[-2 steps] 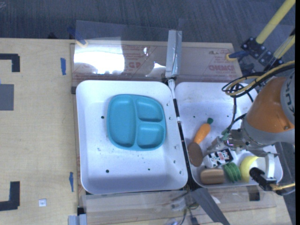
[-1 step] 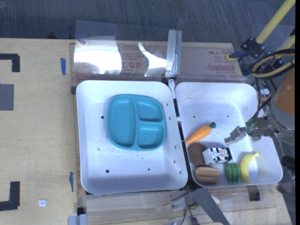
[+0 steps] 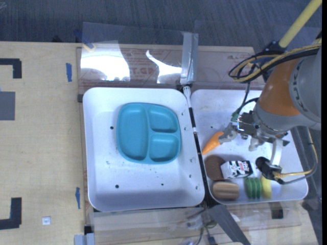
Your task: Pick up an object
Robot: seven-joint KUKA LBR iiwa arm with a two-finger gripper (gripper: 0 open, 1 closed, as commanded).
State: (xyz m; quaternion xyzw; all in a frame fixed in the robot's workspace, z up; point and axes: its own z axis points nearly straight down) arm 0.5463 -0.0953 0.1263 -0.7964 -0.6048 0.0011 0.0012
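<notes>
My gripper (image 3: 240, 139) hangs over the middle of the right bin (image 3: 214, 103), open, with nothing between its fingers. An orange carrot (image 3: 211, 143) lies just to its left, its thick end close to the left fingertip (image 3: 228, 135). Along the bin's front lie a brown rounded piece (image 3: 214, 166), a black-and-white carton (image 3: 238, 168), a tan bread roll (image 3: 225, 190) and a green and yellow piece (image 3: 257, 186). The grey arm with its orange band (image 3: 278, 98) comes in from the right.
The left bin (image 3: 97, 177) holds a blue divided plate (image 3: 148, 132). Yellow and black cables (image 3: 255, 65) loop above the arm, and a black fitting with a yellow cable (image 3: 268, 168) hangs near the carton. A clear sheet (image 3: 127, 60) lies behind the bins.
</notes>
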